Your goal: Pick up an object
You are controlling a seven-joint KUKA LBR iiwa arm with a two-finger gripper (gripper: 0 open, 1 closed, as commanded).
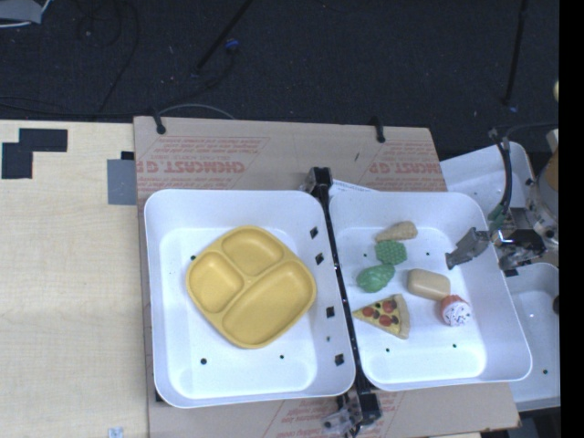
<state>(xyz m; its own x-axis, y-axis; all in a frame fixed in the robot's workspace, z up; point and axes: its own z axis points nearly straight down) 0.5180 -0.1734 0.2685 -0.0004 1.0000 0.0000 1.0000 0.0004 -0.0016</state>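
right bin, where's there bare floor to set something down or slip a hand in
In the right bin, the widest bare floor is the strip along the near wall, below the pizza slice and the small round toy. A narrower patch lies along the far wall, above the tan piece. The middle is crowded: green pieces, beige block, with the gripper at the right.

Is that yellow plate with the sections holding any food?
No. The yellow plate lies flat in the left bin, all three sections bare. The toy foods sit in the right bin.
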